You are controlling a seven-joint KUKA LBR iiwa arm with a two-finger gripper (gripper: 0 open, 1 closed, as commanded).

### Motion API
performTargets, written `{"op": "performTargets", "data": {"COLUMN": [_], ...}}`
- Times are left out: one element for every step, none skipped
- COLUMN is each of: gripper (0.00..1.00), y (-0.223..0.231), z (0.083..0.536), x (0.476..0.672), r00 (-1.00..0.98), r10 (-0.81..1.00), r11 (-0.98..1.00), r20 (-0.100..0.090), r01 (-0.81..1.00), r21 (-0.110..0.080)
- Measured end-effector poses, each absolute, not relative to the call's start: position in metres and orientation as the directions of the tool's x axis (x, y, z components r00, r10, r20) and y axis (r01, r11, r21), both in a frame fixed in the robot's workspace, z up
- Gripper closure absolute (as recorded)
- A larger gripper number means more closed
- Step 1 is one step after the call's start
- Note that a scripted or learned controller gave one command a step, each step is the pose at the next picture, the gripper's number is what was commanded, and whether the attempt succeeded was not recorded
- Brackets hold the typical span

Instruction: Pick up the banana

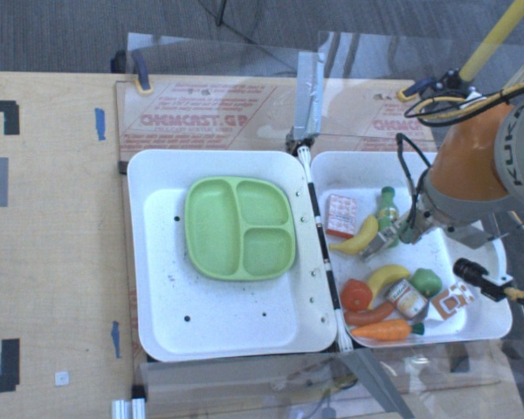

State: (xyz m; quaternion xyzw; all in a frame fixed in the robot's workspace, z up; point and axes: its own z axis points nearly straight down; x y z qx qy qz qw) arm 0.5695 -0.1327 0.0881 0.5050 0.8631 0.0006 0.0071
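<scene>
Grey carpet runs behind a light wooden bench point(44, 260) that carries two shallow white bins side by side. Left bin point(157, 321) has a green divided plate point(240, 228) sitting in it, three compartments, nothing else on it that I can make out.

Right bin point(489, 321) is the busy one. The arm point(476, 164) comes in from the right, orange band up top, and its gripper point(386, 236) is down low in the middle of the bin. It's right up against the right end of a banana point(356, 239), which lies tilted just below a small red-and-white box point(341, 215). Honestly can't tell whether the pincer is apart or closed from this angle, too small and cluttered there. A green bottle point(386, 203) stands just above the gripper.

Further toward the front there's a second banana point(387, 277), next to a tomato point(356, 296), a green pepper point(427, 281), a small can point(408, 299) and a carrot point(384, 330).
</scene>
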Motion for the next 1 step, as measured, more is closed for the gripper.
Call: {"op": "performTargets", "data": {"gripper": [0.0], "y": [-0.1066], "z": [0.0879], "x": [0.592], "r00": [-0.393], "r10": [0.92], "r11": [0.393], "r20": [-0.01], "r01": [0.92], "r21": [0.006]}}
